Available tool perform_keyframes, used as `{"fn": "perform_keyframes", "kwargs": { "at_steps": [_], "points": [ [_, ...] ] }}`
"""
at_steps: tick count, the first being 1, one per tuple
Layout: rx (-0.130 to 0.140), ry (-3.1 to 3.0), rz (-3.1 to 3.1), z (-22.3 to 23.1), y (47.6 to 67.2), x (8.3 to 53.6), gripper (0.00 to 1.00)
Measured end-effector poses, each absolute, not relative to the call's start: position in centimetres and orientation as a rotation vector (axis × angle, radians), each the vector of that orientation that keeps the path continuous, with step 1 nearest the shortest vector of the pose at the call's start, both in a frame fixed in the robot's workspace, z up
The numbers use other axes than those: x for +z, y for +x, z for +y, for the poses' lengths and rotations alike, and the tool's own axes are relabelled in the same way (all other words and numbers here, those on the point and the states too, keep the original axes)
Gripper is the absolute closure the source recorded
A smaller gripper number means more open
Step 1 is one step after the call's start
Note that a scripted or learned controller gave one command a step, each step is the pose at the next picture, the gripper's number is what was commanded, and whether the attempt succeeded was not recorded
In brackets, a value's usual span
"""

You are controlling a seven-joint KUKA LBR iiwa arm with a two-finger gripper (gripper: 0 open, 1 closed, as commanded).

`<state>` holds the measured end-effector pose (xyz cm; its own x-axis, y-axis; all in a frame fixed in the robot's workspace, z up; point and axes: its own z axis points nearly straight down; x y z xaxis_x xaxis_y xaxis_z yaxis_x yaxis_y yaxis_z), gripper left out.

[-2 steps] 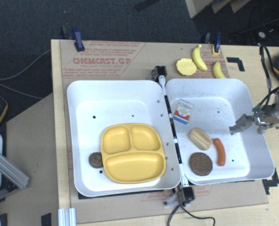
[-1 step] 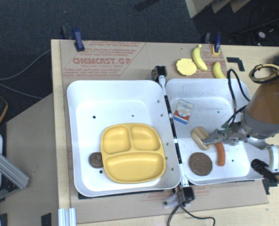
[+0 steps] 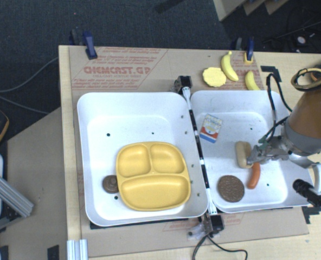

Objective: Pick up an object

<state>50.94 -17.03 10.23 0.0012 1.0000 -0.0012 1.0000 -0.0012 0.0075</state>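
The right bin (image 3: 274,195) holds a small white, blue and red carton (image 3: 211,128), a tan bun-shaped piece (image 3: 242,153), an orange-red sausage (image 3: 253,177) and a round brown patty (image 3: 231,188). My gripper (image 3: 256,157) is low inside this bin, reaching in from the right. Its tip sits right beside the tan piece and just above the top end of the sausage. Nothing is visibly lifted off the bin floor.
The left bin (image 3: 95,112) carries a yellow divided plate (image 3: 151,175) and a small brown disc (image 3: 110,184) at the plate's left. Two toy bananas (image 3: 229,66) (image 3: 251,80) and a yellow round piece (image 3: 214,77) lie on the bench behind the right bin.
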Motion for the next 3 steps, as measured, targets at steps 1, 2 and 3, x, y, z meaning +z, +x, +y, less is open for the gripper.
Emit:
{"fn": "perform_keyframes", "kwargs": {
  "at_steps": [1, 2, 3],
  "points": [
    [0.009, 2.21, 2.228, -7.1, 50.6, 18.9, 1.0],
    [0.001, 2.221, 2.217, -11.7, 54.5, 12.9, 1.0],
    [0.0, 2.221, 2.213, -16.3, 55.8, 15.4, 1.0]
  ]
}}
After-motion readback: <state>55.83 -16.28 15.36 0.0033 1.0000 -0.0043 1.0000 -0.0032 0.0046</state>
